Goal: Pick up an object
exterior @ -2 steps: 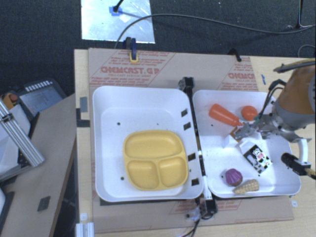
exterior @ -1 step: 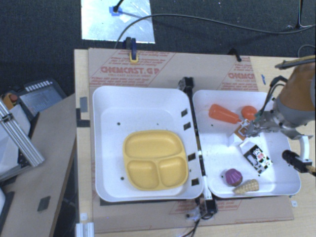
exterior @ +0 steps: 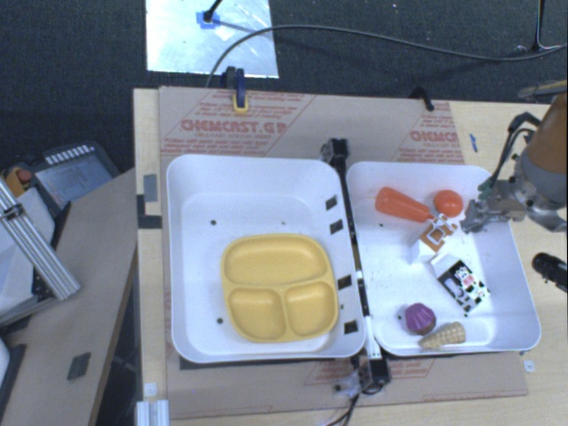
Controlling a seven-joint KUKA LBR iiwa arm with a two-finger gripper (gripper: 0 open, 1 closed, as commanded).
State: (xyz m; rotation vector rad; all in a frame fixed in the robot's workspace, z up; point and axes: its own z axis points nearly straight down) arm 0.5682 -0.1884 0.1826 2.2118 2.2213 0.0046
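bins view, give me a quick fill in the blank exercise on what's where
1. The yellow divided tray lies in the ____ bin.
2. The orange carrot lies in the ____ bin.
3. The purple toy lies beside a ____-shaped toy.
4. The tray has ____ compartments.

Missing words: left; right; cone; three

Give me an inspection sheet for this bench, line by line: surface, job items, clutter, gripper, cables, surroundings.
Surface: two white bins side by side, left bin, right bin, on printed cardboard.
Job's things: right bin holds an orange carrot, orange ball, small white box, black-and-white box, purple piece, cone.
Clutter: yellow divided tray in the left bin.
Gripper: gripper over the right bin's right side, near the ball; nothing seen held.
Cables: one cable across the dark floor.
Surroundings: metal plate, side table.
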